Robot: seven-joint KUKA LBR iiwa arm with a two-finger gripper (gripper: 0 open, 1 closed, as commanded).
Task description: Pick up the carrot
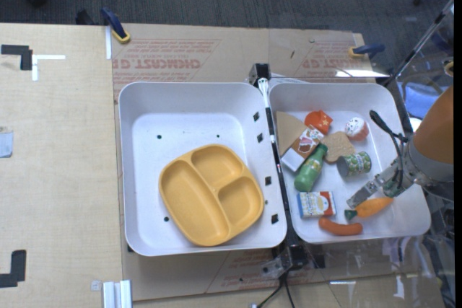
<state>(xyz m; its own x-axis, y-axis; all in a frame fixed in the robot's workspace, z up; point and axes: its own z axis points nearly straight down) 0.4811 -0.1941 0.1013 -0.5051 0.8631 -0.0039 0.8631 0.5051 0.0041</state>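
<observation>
On your pale wooden surface (58, 177) sit two shallow white plastic bins (137, 155), the left holding one yellow three-compartment plate (210, 192), the right holding one small tapered orange carrot (375, 207) with a green tip, lying near its front right corner, touching the claw (364, 192), whose spread you cannot tell.
</observation>
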